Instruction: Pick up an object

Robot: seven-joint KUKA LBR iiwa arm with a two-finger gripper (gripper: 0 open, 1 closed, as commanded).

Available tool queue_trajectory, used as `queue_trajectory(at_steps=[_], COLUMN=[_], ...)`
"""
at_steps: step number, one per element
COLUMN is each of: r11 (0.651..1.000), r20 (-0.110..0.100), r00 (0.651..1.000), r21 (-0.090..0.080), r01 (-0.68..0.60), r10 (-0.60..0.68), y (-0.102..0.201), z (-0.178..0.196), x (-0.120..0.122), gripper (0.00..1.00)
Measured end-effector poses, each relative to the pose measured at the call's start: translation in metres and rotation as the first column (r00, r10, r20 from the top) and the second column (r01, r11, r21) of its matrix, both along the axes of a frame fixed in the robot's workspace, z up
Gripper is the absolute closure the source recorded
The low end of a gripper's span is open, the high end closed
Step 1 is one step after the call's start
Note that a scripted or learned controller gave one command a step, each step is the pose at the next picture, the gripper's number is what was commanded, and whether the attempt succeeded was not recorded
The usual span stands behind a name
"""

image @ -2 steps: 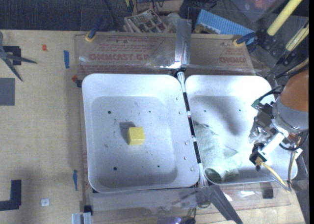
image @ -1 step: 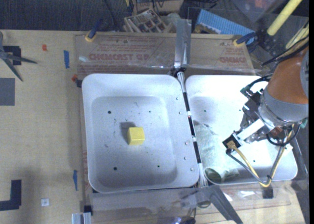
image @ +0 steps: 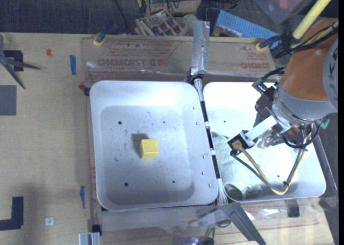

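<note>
**A:** Where is the gripper?

**B:** The gripper (image: pixel 275 135) hangs over the right bin (image: pixel 317 185), about halfway between its far and near edges and closer to its right edge than to its left. The arm (image: pixel 306 72) comes in over that bin's far right corner, with its orange band on top

**A:** Is it open or closed? Has it got hold of anything?

**B:** I can't tell how wide it stands, because the wrist covers it from above. I can't tell whether it has hold of anything either

**A:** What is there to pick up?

**B:** A yellow block (image: pixel 149 148) lies in the left bin (image: pixel 102 99), about the middle of its floor. It sits flat and touches none of the walls, and a small shadow falls on its far left side. It is well apart from the gripper, with the two rims where the bins meet running between them

**A:** Is there anything in the right bin?

**B:** A dull green thing (image: pixel 243 190) lies in its near left corner, close against the near edge. It is too dim to say what it is. The gripper is nearer to it than to the block, but apart from it
</note>
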State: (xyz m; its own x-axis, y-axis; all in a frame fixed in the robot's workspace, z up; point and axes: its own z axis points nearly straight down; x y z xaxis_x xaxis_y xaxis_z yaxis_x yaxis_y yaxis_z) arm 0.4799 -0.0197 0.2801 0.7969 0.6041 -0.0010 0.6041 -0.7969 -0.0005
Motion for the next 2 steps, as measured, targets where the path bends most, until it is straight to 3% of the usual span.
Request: queue_trajectory(at_steps=[1, 2], r11=[0.989, 0.990], r20=[0.000, -0.001], r00=[0.989, 0.990], r21=[0.000, -0.002], r01=[0.147, 0.142], r10=[-0.147, -0.142], y=[0.0398, 0.0410], z=[0.0980, 0.1075], x=[0.0002, 0.0009], gripper=[1.00, 1.00])
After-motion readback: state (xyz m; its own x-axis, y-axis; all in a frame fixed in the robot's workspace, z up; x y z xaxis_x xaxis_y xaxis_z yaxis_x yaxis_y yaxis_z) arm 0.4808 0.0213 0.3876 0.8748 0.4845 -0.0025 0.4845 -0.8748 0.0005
